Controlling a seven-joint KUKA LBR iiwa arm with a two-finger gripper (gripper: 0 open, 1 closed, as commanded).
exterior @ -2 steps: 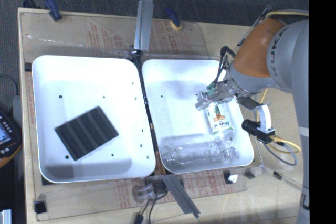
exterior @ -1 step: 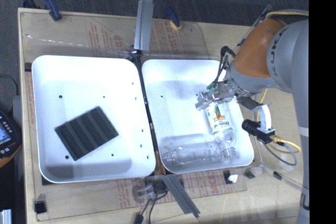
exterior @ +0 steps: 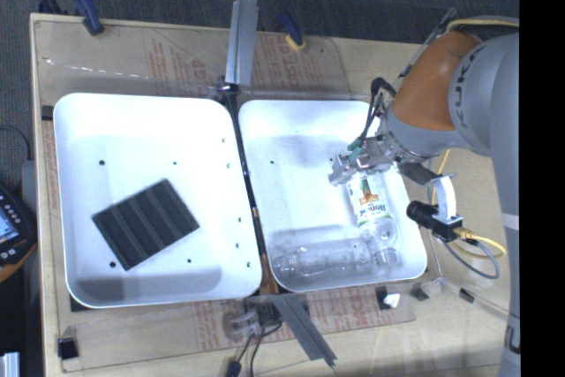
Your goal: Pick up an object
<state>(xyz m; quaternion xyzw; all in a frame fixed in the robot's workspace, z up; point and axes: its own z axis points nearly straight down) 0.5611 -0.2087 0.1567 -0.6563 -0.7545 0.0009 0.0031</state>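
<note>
In the right bin (exterior: 265, 190), just under the gripper (exterior: 351, 165), stands out a small clear bottle (exterior: 371, 207) with a white label bearing orange and green print, lying lengthwise along the bin's right wall, its top end touching or tucked beneath the gripper so that end is hidden. A larger clear bottle (exterior: 327, 260) lies across the bin's near edge, so see-through against the white that its outline is hard to trace, and a dark ribbed slab (exterior: 146, 222) lies in the left bin (exterior: 79, 128). Whether the gripper is open or closed cannot be told from this blurred, slanted view, since the wrist covers much of it
</note>
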